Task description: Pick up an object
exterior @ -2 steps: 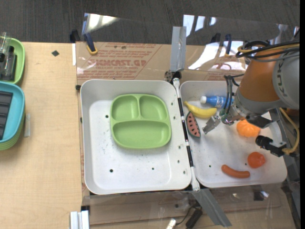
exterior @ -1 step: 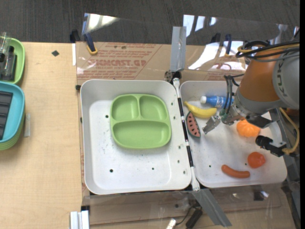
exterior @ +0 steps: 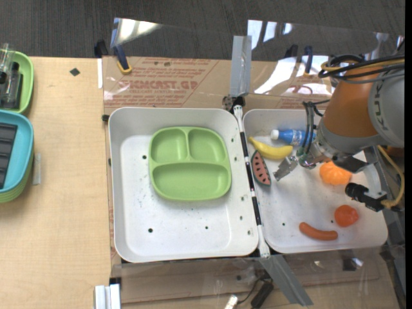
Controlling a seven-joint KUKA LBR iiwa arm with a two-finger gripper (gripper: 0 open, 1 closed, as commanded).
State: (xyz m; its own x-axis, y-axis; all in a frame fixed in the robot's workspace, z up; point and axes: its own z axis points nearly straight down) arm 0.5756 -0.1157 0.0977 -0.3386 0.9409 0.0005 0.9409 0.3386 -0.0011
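The right bin (exterior: 290, 234) holds a yellow banana (exterior: 271, 149), a small water bottle (exterior: 288, 135), a watermelon slice (exterior: 261, 169) at its left wall, an orange fruit (exterior: 335, 173), a red tomato (exterior: 346, 215) and a red sausage (exterior: 318, 232). My gripper (exterior: 286, 168) hangs low over the bin's middle, just below the banana and right of the watermelon slice. Its fingers (exterior: 282, 170) point down-left with nothing visibly between them. The arm's orange band covers the bin's back right.
The left bin (exterior: 129, 230) holds a green divided plate (exterior: 190, 163). Clear plastic shields stand behind both bins. Teal and green trays (exterior: 13, 140) sit at the bench's far left. Black cables run along the right bin's right side.
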